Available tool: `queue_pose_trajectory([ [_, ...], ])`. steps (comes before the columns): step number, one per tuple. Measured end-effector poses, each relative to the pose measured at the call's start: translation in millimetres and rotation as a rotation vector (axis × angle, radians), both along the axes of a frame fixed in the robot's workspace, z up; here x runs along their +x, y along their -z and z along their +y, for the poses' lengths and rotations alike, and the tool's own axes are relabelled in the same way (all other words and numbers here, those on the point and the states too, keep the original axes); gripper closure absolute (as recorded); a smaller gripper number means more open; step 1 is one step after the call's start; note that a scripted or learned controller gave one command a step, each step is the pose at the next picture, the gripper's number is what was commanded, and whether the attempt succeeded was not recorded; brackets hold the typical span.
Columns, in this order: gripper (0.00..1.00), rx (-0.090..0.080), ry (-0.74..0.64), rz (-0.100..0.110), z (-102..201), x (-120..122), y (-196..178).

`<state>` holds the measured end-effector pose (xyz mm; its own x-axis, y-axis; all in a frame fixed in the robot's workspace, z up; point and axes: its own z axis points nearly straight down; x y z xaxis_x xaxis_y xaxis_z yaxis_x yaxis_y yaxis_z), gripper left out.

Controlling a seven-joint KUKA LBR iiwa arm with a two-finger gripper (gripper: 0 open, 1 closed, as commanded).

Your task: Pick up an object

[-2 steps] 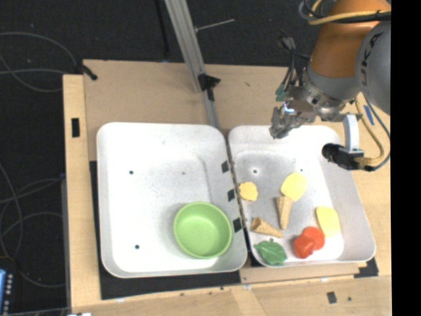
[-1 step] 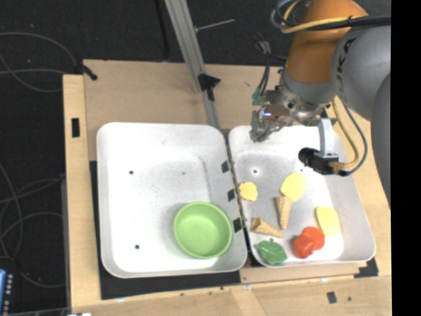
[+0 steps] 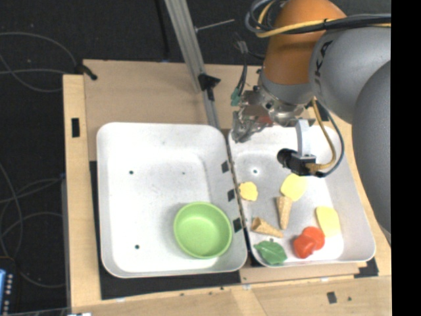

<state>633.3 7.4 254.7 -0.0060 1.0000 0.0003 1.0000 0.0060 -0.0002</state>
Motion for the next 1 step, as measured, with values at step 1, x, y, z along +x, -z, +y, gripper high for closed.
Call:
queue_pose_trajectory([
  [1, 1.00, 0.001, -0.002, -0.002, 50.0, 6.2, -5.2],
])
